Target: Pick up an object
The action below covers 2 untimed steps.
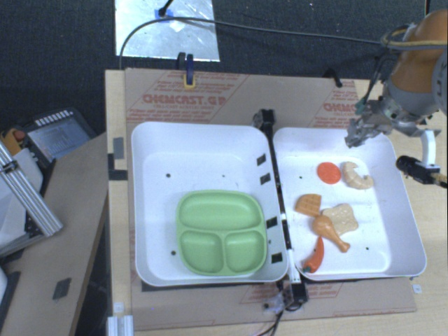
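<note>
I have the gripper [358,136] over the right bin's [399,208] far edge, can't tell how its jaws stand, nothing picked yet; next I'd bring it down onto the red disc [329,173] near that edge.

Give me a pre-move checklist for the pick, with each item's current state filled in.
1. Pickable objects present in the right bin: ok. A red disc, pale curved piece, toast slice, drumstick, orange wedge and red pepper lie there.
2. Gripper over the right bin: ok, above its far edge.
3. Finger opening: cannot tell.
4. Gripper free of any load: cannot tell.
5. An isolated target: ok. The red disc lies apart from the toast and drumstick, which touch.
6. Left bin out of the path: ok; it holds the green divided tray.
</note>
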Each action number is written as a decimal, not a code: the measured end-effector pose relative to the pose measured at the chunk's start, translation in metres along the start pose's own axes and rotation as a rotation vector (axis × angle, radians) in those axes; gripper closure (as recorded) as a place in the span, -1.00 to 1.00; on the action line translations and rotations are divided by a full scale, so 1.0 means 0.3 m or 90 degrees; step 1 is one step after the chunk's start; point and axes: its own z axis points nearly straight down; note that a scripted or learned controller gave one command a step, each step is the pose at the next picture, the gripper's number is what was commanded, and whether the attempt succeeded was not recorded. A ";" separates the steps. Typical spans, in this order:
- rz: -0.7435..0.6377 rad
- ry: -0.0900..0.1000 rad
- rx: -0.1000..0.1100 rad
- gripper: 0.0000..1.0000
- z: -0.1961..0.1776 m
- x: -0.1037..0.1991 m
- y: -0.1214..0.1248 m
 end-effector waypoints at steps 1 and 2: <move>-0.002 0.000 0.001 1.00 -0.174 -0.002 0.006; -0.006 0.002 0.004 1.00 -0.181 0.203 -0.040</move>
